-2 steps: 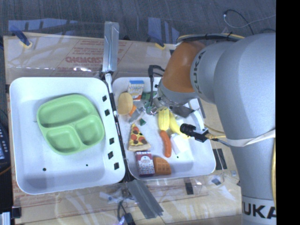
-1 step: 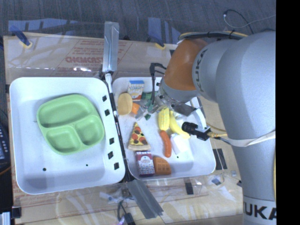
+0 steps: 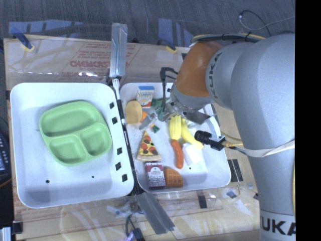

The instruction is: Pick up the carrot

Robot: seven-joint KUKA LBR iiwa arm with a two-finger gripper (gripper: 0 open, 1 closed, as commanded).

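Observation:
A small orange carrot [image 3: 145, 117] with green bits beside it lies in the upper left of the right bin [image 3: 215, 172], between a tan round bun [image 3: 133, 111] and a yellow corn cob [image 3: 174, 127]. My gripper [image 3: 156, 117] is low over the bin, right at the carrot's right end, under the orange band of the arm [image 3: 198, 74]. The wrist hides part of that spot, so I cannot tell whether the carrot is gripped.
The right bin also holds a milk carton [image 3: 146, 94], a banana [image 3: 191, 137], a pizza slice [image 3: 146, 147], an orange-red sausage [image 3: 177, 154], a red box [image 3: 155, 175] and a brown waffle [image 3: 173, 177]. In the left bin [image 3: 25, 185] sits a green divided plate [image 3: 75, 132].

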